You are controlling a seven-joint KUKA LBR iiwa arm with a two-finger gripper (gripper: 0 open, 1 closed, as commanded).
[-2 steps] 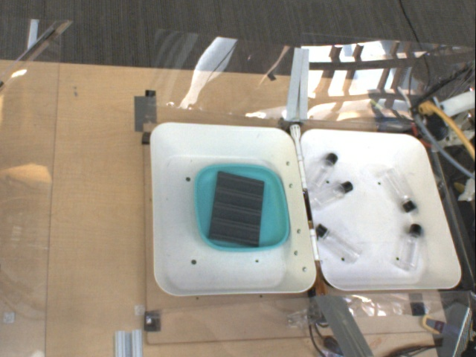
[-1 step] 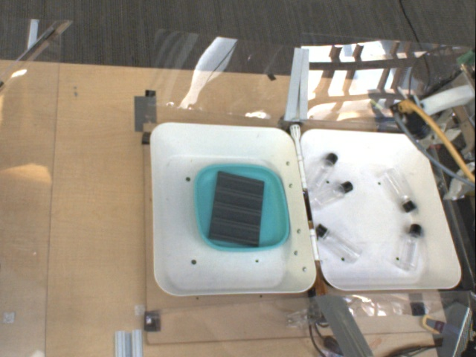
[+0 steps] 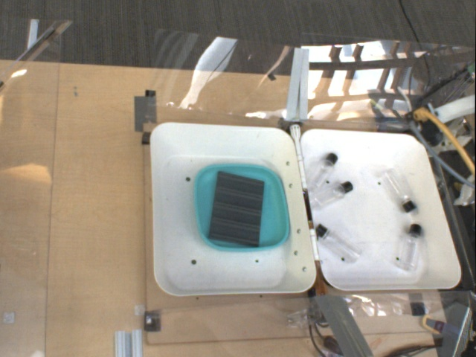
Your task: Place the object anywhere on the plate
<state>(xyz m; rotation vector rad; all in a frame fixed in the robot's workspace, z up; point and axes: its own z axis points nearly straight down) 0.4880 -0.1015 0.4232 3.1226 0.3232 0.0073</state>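
A dark grey ribbed block (image 3: 237, 210) lies flat on the teal plate (image 3: 278, 229) in the left white bin (image 3: 171, 199). It rests near the plate's middle, tilted slightly, with teal rim showing on every side. Nothing touches the block.
The right white bin (image 3: 372, 274) holds several clear vials with black caps, such as one (image 3: 405, 201) toward its right and one (image 3: 326, 158) at its upper left. Cables and metal framing crowd the bench's right edge (image 3: 446, 125). Bare wooden benchtop (image 3: 74, 199) lies left of the bins.
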